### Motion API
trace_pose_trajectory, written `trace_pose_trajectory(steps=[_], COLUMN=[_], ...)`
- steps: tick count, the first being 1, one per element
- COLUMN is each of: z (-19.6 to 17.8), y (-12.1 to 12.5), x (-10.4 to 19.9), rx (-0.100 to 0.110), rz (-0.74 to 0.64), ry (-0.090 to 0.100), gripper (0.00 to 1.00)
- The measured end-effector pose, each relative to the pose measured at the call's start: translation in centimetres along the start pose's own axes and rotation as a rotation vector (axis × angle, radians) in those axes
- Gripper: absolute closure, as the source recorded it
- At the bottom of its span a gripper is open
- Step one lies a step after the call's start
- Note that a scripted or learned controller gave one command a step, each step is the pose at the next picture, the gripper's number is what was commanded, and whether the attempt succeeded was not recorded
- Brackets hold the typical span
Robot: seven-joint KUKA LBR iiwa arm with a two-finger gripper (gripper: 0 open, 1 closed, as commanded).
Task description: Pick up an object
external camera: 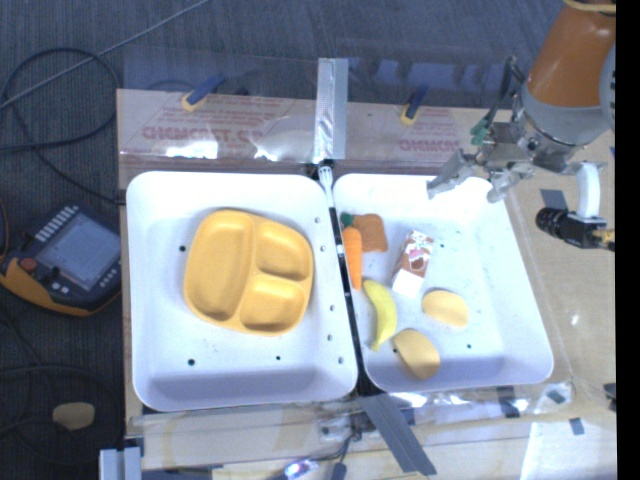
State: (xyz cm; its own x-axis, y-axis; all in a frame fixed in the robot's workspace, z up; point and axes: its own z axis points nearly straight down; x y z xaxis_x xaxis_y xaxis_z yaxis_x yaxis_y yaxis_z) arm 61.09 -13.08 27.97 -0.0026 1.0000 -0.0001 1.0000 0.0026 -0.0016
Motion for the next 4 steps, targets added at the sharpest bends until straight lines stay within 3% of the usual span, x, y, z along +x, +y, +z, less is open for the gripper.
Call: trace_pose_trajectory(steps=[1,2,3,4], z=[15.6,14.7,16.0,18.1], y=[1.2,1.3,5.9,6.4], x=[-1.5,-1.4,1.5,2.7], rx=[0.002,0.002,-0.006,-0.023], rz=[-0.014,-0.015,-0.024,0.119], ry=[-0.001,0.002,-0.002,-0.003], gripper=[0.0,1.0,1.0,1.0])
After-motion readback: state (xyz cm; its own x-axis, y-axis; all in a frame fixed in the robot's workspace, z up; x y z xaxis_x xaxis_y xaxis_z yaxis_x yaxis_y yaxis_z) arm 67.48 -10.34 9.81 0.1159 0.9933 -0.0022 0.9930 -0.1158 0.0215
